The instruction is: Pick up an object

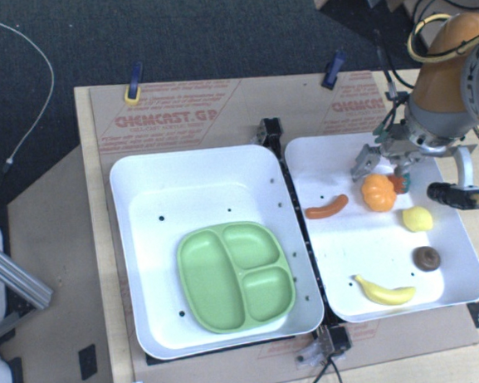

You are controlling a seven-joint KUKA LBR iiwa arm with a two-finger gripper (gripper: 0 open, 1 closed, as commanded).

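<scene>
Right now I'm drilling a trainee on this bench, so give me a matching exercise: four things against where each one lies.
Things:
1. green plate
2. banana
3. sausage
4. orange fruit

Places:
A. right bin, near front edge
B. left bin
C. right bin, just below the gripper
D. right bin, close to the divider between bins

Pairs: 1-B, 2-A, 3-D, 4-C

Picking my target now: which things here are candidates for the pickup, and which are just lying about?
Candidates, right bin: orange fruit under the pincer, sausage, lemon, brown doughnut, banana.

Lying about: green divided plate in left bin, clamps.
</scene>
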